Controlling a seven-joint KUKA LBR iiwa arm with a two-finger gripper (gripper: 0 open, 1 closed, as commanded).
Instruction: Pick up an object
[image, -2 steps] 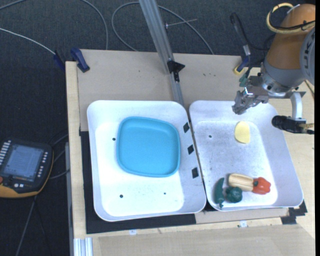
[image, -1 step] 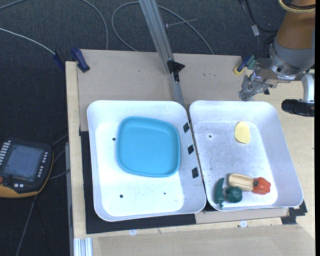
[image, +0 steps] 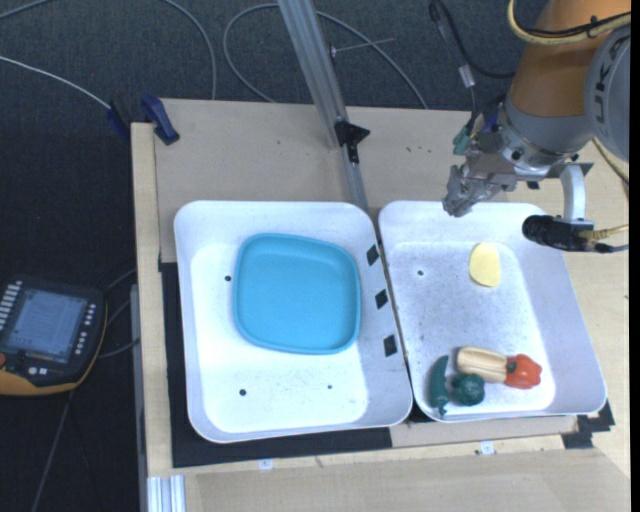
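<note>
In the right bin (image: 560, 300) lies a pale yellow rounded piece (image: 485, 265) near the back. At the bin's front sit a tan bread-like roll (image: 481, 362), a red pepper-like toy (image: 523, 372) touching its right end, and a dark green toy (image: 455, 386) to their left. My gripper (image: 458, 203) hangs over the back left rim of the right bin, up and to the left of the yellow piece. Nothing shows between its fingers.
The left bin (image: 200, 300) holds a light blue square plate (image: 297, 292). A metal post (image: 325, 90) slants up behind the bins. Black clips (image: 381, 298) sit along the seam between the bins. A handheld pendant (image: 45, 330) lies off the bench at left.
</note>
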